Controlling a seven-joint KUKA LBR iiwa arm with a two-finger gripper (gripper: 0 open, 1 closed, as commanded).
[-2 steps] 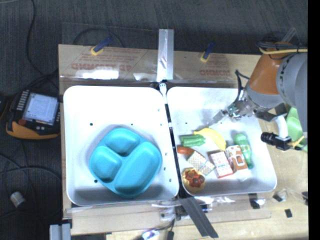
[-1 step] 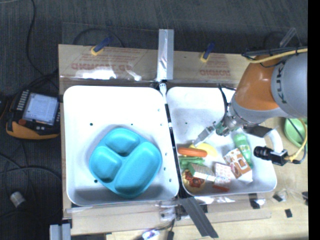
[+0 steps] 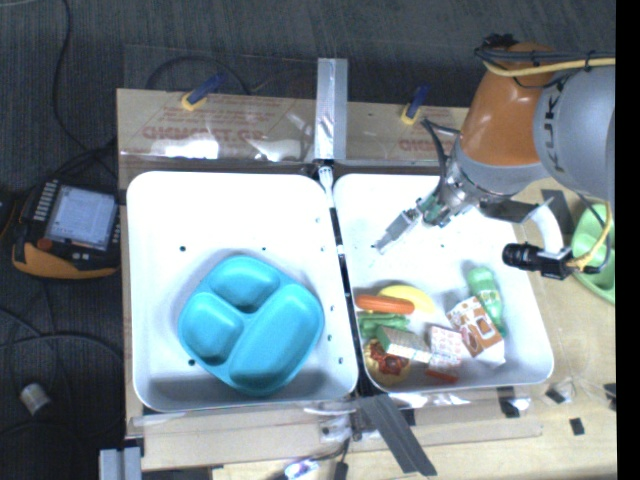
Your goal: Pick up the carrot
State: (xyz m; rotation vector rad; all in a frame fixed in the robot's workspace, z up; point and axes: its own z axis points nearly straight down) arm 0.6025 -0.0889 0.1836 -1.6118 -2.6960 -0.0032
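Here the fingers (image 3: 392,234) hang above the right bin (image 3: 520,368), apart from the carrot (image 3: 384,304); their gap cannot be told

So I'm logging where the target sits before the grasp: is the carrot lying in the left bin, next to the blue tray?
No, the carrot lies in the right bin among other items, while the blue tray sits in the left bin.

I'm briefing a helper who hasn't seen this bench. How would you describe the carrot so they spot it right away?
Look in the right white bin, at the pile of toy food along its near edge. At the pile's left end, close to the divider between the bins, lies the carrot, flat and pointing sideways. It is the only slim orange stick, resting against a yellow piece with green items just below it.
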